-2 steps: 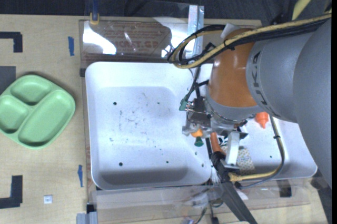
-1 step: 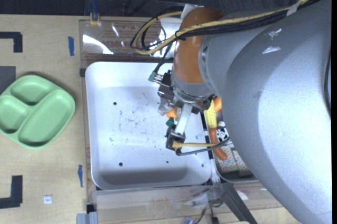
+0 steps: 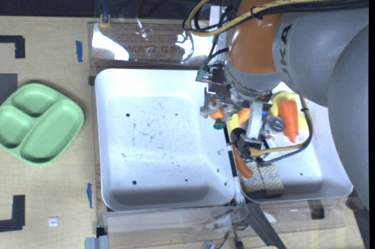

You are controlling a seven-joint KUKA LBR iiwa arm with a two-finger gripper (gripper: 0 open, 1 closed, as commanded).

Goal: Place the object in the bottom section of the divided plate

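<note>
Two white bins sit side by side; our pincer point(image 3: 225, 110) hangs over the toys point(image 3: 281, 116) heaped in the right bin point(image 3: 328, 177), and we cannot tell its state. The green divided plate point(image 3: 40, 123) waits well apart, far left on the bench point(image 3: 53, 37). We should single out one toy and lift straight up.
</note>
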